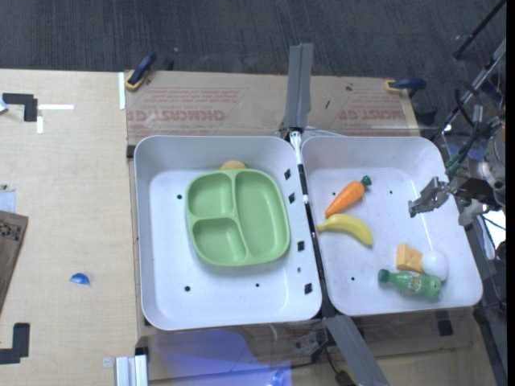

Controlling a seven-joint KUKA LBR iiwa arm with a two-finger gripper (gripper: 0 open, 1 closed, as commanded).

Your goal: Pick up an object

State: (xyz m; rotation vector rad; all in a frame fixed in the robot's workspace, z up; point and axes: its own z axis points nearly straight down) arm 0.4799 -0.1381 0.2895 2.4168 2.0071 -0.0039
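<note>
I hold the gripper [425, 201] above the right bin [459, 240], near its right wall; I cannot tell its finger state. Five pickable items lie loose there: one carrot [348, 197], banana [348, 228], cheese block [408, 257], white ball [434, 264], green bottle [412, 283]. The left bin [161, 240] holds one green tray [237, 216].

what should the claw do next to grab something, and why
Probably swing left and down toward the banana. The claw sits near the right bin's right wall with nothing between its fingers, and the banana lies alone on bare floor, apart from the carrot, while the cheese wedge, white ball and green bottle crowd together.
</note>
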